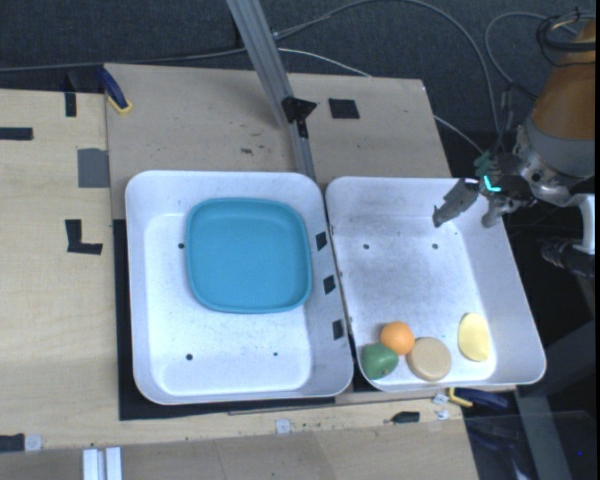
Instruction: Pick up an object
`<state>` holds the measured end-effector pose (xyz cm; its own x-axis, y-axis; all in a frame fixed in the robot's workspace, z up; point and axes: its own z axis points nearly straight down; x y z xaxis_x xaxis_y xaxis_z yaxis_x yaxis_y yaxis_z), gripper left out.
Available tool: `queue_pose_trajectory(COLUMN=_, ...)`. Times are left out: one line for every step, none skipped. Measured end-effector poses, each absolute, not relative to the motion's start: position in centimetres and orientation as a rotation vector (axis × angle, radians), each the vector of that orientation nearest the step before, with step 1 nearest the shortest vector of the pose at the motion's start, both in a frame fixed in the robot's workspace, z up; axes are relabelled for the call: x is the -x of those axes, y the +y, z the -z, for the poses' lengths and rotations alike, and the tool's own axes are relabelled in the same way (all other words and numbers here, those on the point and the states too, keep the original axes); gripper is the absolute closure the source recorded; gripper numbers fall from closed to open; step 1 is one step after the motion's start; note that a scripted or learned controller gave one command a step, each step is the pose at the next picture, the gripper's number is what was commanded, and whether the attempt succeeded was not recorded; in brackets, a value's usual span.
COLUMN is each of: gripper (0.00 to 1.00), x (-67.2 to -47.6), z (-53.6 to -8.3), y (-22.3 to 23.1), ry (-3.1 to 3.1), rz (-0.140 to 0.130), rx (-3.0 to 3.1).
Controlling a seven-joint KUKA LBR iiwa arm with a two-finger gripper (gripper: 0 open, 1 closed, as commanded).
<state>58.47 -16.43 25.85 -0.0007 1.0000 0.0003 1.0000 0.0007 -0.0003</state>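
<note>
Wooden bench (40, 268) runs off frame; claw (472, 206) open, arm (570, 118) cropped.

2 white bins (145, 268); 1 blue plate (248, 255); 4 small objects (429, 358): orange, green, tan, yellow.

Blue plate (248, 254): square with rounded corners, flat, in left bin (150, 298), toward its far side. Orange ball (397, 338): right bin (500, 278), near front edge. Green round object (378, 360): just left of and below orange ball, touching it. Tan disc (430, 359): beside orange ball on right, touching. Yellow oval object (473, 337): right of tan disc, near bin's right wall
</note>
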Motion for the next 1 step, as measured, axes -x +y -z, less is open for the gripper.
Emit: queue_pose_trajectory(gripper=0.0, x=-58.46, z=-25.85, y=-16.43, ry=-2.222, rz=0.0, rx=2.22)
